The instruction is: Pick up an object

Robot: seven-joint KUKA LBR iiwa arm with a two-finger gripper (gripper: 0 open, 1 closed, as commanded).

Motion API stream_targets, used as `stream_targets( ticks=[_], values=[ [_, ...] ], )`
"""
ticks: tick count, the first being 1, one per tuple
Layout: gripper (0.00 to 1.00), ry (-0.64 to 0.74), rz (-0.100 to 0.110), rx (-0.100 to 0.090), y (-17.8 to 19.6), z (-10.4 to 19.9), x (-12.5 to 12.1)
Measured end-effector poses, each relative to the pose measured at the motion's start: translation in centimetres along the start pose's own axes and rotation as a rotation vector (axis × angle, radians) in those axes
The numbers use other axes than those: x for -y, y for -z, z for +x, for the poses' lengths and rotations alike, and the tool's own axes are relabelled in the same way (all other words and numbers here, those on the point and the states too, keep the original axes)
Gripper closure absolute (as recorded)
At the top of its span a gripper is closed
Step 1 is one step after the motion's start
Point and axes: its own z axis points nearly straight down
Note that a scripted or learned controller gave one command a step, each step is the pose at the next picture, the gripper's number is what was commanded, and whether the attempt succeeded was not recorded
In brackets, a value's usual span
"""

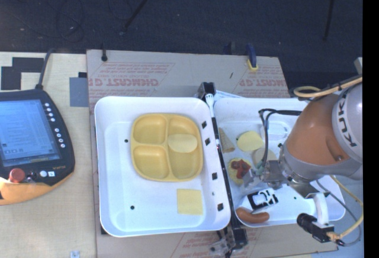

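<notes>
- A cardboard-covered bench (177,76) fills the middle of the frame against a dark floor, with a control pendant (32,138) at the left edge.
- Two white bins sit side by side: the left bin (112,192) holds a yellow divided plate (157,159) with a pale round slice (182,143) in its upper-right compartment, and a yellow square slice (190,201) lies loose towards the bin's lower right.
- The right bin (237,110) holds small play-food pieces: a yellow round piece (250,141) near its centre, a red piece (239,168) just below it, and a hot dog (253,216) at the bottom edge.
- The gripper (265,177) is low in the right bin, close beside the red piece, with the orange wrist directly over it.
- Whether its fingers are spread or pressed together cannot be told; nothing is visibly pinched between them.
- Judgement: the pick looks unfinished, since every object rests in a bin; grasp and lift remain.
</notes>
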Motion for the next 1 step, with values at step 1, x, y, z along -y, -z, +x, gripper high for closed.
stream_targets(
  ticks=[1],
  values=[
    [0.00,-0.005,-0.010,0.007,-3.39,-0.07,-0.24]
  ],
)
